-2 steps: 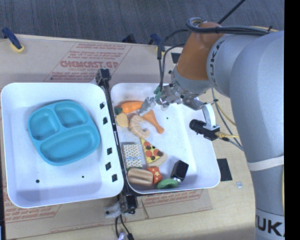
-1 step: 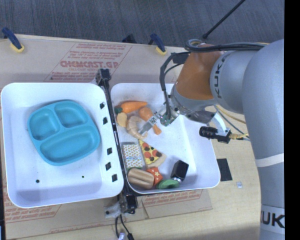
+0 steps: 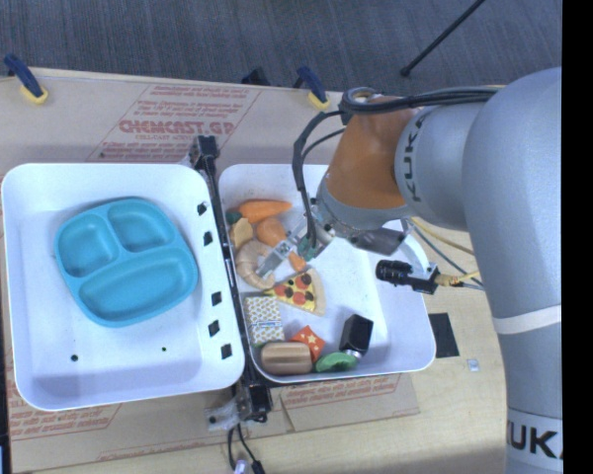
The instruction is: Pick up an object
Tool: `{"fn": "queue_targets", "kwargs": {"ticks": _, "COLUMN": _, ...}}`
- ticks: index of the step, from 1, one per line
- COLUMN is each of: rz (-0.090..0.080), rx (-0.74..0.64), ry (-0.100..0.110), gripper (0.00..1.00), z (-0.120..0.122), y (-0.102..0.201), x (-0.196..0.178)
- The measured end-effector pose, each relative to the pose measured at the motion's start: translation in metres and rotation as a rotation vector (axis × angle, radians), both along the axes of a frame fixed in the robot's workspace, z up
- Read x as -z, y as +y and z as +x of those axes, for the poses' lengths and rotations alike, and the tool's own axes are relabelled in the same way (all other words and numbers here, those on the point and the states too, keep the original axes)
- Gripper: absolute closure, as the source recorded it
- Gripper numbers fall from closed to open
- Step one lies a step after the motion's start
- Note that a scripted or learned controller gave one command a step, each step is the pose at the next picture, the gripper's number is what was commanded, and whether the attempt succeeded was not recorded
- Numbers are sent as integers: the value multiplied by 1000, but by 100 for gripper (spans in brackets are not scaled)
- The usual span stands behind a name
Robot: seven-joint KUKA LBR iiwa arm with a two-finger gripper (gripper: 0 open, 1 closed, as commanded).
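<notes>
The cardboard sheet [image 3: 168, 117] under the bins carries red print reading "CHEMCAST GP" with smaller lines too blurred to read, and the arm [image 3: 514, 166] bears "KUKA" in dark letters near the wrist and, cut off, "UK" on its lower casing.

Pincer [image 3: 285, 256] low, arm bent over
</notes>
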State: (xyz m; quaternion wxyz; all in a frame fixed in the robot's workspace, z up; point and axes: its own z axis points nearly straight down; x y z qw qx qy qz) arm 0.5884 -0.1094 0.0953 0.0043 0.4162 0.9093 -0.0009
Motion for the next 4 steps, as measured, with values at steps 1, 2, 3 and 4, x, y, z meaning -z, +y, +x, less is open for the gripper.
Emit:
{"fn": "queue_targets", "kwargs": {"ticks": 1, "rz": -4, "rx": 208, "ry": 0, "gripper": 0, "z": -15, "y": 6, "x": 0}}
{"fn": "queue_targets", "kwargs": {"ticks": 2, "rz": 5, "rx": 379, "ry": 6, "gripper": 0, "z": 46, "y": 7, "x": 2}}
{"fn": "queue_targets", "kwargs": {"ticks": 3, "rz": 5, "rx": 374, "ry": 12, "gripper": 100, "z": 45, "y": 8, "x": -5}}
{"fn": "queue_targets", "kwargs": {"ticks": 4, "rz": 6, "rx": 347, "ry": 8, "gripper": 100, "z": -14, "y": 54, "x": -119}}
